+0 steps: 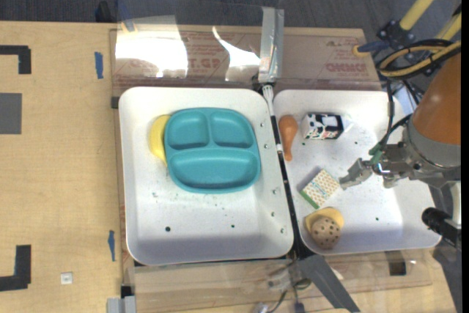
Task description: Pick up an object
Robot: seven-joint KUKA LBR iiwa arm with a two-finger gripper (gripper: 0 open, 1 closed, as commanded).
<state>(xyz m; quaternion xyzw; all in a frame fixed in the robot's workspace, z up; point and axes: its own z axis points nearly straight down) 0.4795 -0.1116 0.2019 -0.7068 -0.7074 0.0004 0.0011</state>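
The right bin [366, 227] holds several small objects. A flat pale card with green and orange dots [320, 188] lies near its middle. In front of it sits a yellow cup-shaped toy with holes [325, 225]. A black-and-white cow-patterned box [323, 126] stands toward the back. An orange carrot-like toy [288, 134] lies along the left wall. My gripper [353, 177] reaches in from the right, low over the bin floor, its tip just right of the dotted card and close to touching it. Nothing shows in its grasp.
The left bin [146, 223] holds a teal divided plate [212, 149] lying over a yellow object [156, 137]. A clear plastic screen [190, 48] and cardboard stand behind both bins. Yellow and black cables [410, 55] hang at the back right near the arm.
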